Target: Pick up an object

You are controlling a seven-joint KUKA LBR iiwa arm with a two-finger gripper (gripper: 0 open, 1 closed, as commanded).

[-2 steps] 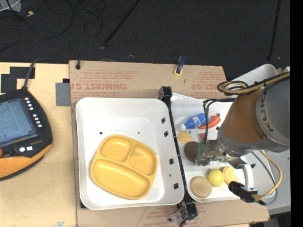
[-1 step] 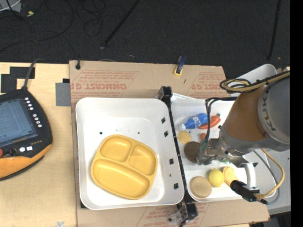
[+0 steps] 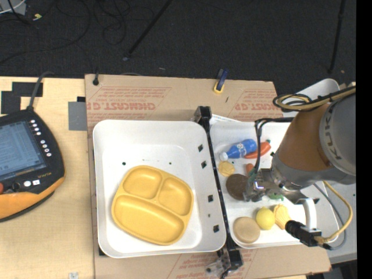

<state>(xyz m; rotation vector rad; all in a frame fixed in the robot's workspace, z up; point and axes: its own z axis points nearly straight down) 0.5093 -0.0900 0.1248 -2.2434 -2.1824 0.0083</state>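
My gripper [image 3: 253, 190] is down in the right bin [image 3: 278, 243], at the right side of a dark brown round object [image 3: 235, 186]; the arm hides most of it. Nearby in the same bin lie a blue bottle [image 3: 240, 150], an orange-red piece [image 3: 263, 148], a small yellow piece [image 3: 225, 168], a yellow ball [image 3: 265, 218], a tan round disc [image 3: 246, 229] and a corn-like yellow piece [image 3: 281, 215].
The left bin [image 3: 145, 138] holds a yellow divided plate [image 3: 152, 204]. A black divider [image 3: 213, 185] runs between the bins. A teach pendant [image 3: 26, 156] lies at the far left of the bench. Cables loop at the right.
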